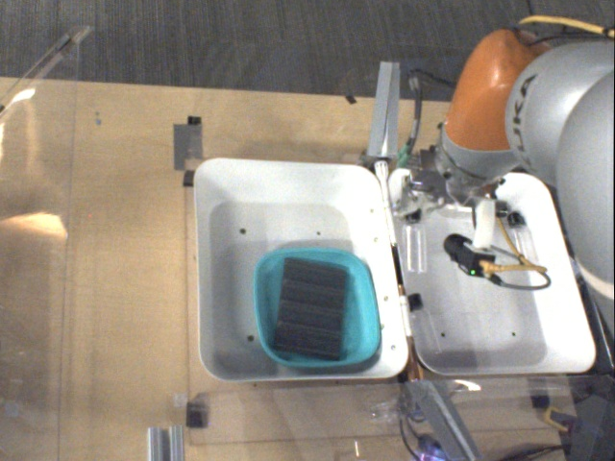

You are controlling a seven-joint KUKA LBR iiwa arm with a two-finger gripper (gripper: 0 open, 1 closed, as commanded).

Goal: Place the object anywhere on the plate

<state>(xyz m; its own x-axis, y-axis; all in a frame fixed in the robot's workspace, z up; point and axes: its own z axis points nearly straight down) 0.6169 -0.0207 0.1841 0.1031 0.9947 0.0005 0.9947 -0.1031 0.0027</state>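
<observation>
A dark grey ridged block lies flat on the teal plate, which sits in the front half of the left bin. The block rests inside the plate's rim, slightly tilted. My gripper hangs below the orange-banded wrist, over the back left corner of the right bin, close to the wall between the two bins. It is well apart from the block and the plate, and I see nothing of the block in it.
A black cable end with a green light and a yellow lead hangs over the right bin beside the gripper. A grey metal post stands behind the bins. The wooden bench spreads out to the left.
</observation>
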